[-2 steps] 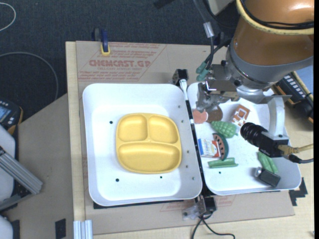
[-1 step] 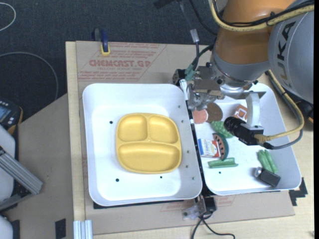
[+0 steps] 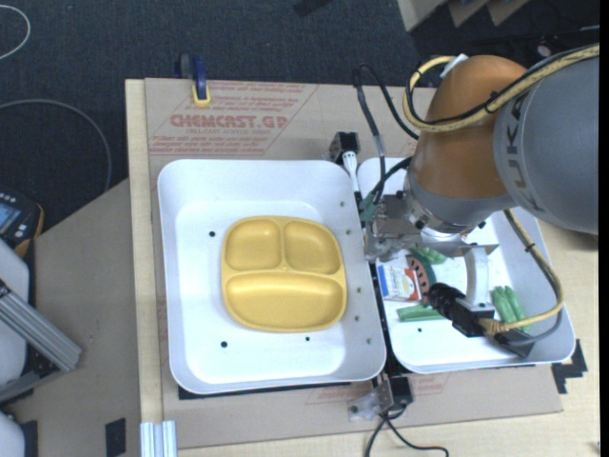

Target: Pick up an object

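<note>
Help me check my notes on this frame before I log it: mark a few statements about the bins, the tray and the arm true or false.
1. The yellow tray lies in the left bin. True.
2. The yellow tray has three compartments. True.
3. The arm hangs above the left bin. False: it is over the right bin.
4. Green items lie in the right bin. True.
5. The yellow tray holds a red ball. False: its compartments hold nothing.
6. The bins rest on bare carpet. False: they sit on a brown board with red print.
</note>
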`<state>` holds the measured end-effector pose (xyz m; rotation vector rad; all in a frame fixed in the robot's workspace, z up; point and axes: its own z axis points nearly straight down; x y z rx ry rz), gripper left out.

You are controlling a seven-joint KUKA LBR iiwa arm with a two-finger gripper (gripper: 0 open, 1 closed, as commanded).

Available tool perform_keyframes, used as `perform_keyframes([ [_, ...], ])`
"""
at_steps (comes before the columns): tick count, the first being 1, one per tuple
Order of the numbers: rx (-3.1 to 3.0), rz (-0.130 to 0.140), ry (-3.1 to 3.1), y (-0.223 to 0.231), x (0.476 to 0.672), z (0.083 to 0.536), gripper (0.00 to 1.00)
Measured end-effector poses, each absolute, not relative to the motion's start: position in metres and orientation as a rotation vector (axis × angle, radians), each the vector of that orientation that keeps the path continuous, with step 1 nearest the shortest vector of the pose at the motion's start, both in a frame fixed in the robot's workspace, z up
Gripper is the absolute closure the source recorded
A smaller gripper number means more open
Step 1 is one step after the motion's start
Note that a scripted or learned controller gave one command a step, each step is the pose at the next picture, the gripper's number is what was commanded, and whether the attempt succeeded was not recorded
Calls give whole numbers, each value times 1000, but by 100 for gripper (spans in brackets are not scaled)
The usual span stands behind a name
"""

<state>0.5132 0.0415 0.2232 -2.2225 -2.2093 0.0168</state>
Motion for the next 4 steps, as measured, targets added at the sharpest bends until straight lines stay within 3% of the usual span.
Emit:
perform_keyframes([
  [1, -2215, 5, -2220, 67, 477, 226, 100],
  [2, -2224, -23, -2231, 77, 481, 362, 100],
  [3, -2215, -6, -2229, 131, 479, 363, 100],
  [4, -2222, -6, -2225, 128, 480, 374, 100],
])
